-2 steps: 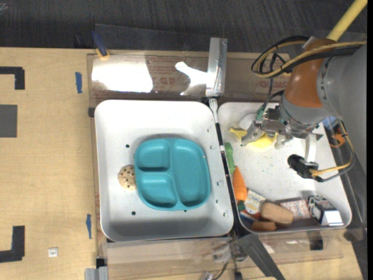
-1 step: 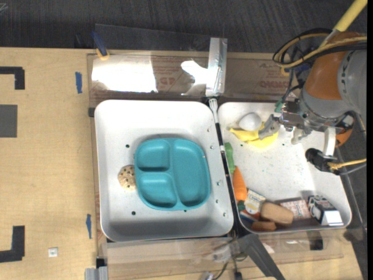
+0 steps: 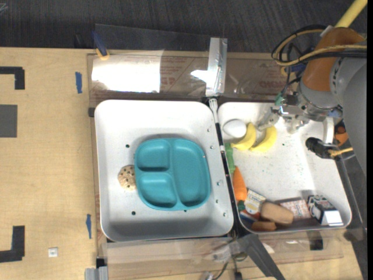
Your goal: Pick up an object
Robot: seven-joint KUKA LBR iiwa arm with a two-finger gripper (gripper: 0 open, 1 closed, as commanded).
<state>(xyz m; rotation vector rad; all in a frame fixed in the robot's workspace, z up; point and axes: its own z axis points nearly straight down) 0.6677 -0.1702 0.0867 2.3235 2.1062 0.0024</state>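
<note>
My gripper (image 3: 284, 113) hangs over the far part of the right bin (image 3: 291, 162), just right of and above a yellow banana (image 3: 260, 139). I see nothing held in it. A white round object (image 3: 234, 128) lies against the banana's left end. Along the bin's left wall lie a green item (image 3: 229, 155) and an orange carrot (image 3: 239, 184). At the near edge rest a small packet (image 3: 254, 202), a brown bread roll (image 3: 276, 213), a flat wrapper (image 3: 298, 206) and a small dark and white box (image 3: 324, 211).
The left bin (image 3: 111, 127) holds a teal divided plate (image 3: 173, 172) with a speckled cookie (image 3: 126, 177) at its left rim. A metal divider (image 3: 217, 66) stands behind the two bins. Bare white floor lies in the middle of the right bin.
</note>
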